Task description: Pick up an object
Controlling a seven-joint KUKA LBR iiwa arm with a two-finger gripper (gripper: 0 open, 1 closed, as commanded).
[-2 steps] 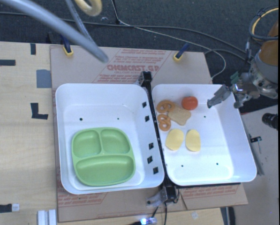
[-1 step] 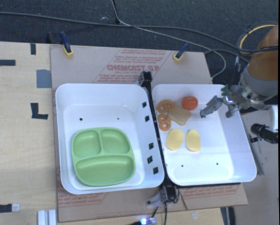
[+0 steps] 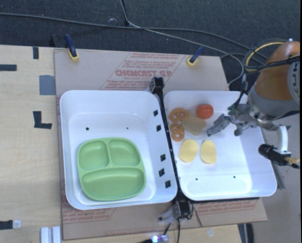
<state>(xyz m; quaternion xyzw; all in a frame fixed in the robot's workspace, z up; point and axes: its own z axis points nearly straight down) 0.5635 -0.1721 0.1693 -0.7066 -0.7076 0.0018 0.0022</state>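
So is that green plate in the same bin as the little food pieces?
No. The green plate lies in the left bin, while the food pieces lie in the right bin.

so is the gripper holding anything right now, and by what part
Nothing is held. The gripper hangs open over the right bin, with its fingers apart and nothing between them, just right of the tan piece and the red piece.

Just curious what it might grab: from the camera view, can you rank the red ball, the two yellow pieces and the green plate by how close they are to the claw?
1. Red ball, just left of the gripper, right bin.
2. Yellow pieces, below-left, right bin.
3. Green plate, left bin.
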